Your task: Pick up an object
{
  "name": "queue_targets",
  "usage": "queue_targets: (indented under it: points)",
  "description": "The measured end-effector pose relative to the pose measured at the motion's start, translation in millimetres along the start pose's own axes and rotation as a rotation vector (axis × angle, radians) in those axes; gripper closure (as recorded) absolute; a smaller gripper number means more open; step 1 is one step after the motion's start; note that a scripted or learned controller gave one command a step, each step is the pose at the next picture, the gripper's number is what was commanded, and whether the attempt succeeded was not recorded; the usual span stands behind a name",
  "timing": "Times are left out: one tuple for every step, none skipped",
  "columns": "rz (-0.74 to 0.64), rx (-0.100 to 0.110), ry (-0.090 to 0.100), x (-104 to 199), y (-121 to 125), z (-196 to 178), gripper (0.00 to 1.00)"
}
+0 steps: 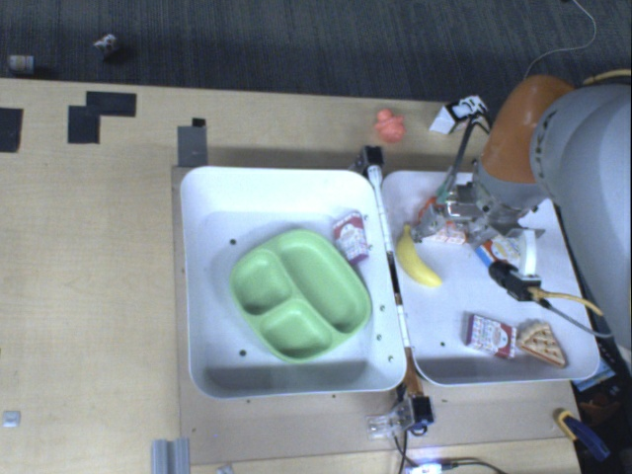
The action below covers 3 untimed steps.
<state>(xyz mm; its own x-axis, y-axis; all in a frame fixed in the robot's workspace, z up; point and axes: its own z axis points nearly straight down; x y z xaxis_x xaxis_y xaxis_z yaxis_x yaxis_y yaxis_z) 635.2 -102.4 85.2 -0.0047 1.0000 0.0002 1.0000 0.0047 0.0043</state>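
Observation:
My gripper [446,221] is down in the right bin [444,358], near its back left part, on or just above a small red and white packet [449,233]. A yellow banana [418,261] lies just left of the gripper, close to the bin's left wall. Right of the gripper lies a blue and white item [506,250], partly covered by the wrist. At the bin's front are a red carton [490,335] and a waffle-like wedge [542,345].
The left bin [212,363] holds a green divided plate [299,293] and a red and white packet [351,237] by its right wall. A pink lump [390,124] and a white tag [458,112] lie on the bench behind the bins. The arm covers the right bin's far right.

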Motion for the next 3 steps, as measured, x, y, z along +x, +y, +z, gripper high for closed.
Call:
queue_targets:
  points:
    - [-0.005, -0.003, -0.001, 0.4, 1.2, -11.2, 1.0]
    - [-0.001, -0.001, 0.001, 58.3, -49.5, -100.8, 1.0]
    - [0.0, 0.003, 0.002, 150.2, -88.8, -99.3, 1.0]
